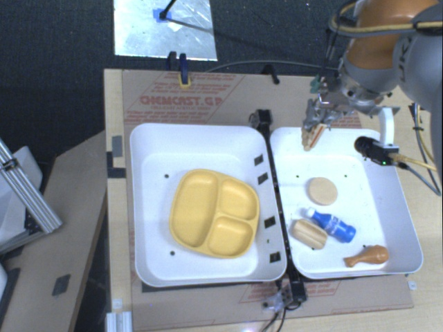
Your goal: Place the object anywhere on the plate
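Counted: two white bins (149,185), one yellow plate (214,213), one round cookie (322,191), one blue bottle (332,225), one bread roll (309,234), one drumstick (367,256).

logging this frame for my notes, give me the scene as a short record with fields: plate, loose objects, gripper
plate: yellow divided plate, three compartments, in the left bin, nothing on it
right bin contents: round tan disc, blue bottle, hot dog bun touching the bottle's cap end, brown drumstick near the front corner
gripper: over the back left corner of the right bin, behind the disc
task state: no object on the plate yet
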`<state>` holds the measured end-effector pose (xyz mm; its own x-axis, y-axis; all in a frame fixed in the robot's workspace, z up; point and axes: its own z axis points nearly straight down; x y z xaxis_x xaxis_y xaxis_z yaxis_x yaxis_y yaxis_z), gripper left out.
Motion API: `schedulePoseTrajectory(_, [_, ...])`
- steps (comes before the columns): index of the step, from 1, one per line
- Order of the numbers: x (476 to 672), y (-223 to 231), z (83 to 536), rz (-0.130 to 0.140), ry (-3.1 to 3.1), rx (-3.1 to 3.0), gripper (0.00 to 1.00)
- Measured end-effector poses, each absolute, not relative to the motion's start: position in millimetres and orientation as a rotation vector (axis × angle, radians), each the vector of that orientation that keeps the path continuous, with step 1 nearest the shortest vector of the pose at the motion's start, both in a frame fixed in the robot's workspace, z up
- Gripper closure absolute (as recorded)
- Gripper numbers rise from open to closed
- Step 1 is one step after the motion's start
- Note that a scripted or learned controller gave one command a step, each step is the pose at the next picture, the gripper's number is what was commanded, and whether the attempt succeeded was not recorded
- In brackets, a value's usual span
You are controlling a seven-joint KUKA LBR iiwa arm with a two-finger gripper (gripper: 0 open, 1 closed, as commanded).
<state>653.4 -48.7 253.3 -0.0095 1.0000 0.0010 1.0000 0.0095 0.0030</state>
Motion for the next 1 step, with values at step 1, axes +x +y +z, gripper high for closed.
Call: schedulePoseTrajectory(1, [641.9, 5.5, 253.3, 0.002, 2.232, 2.212, 1.00])
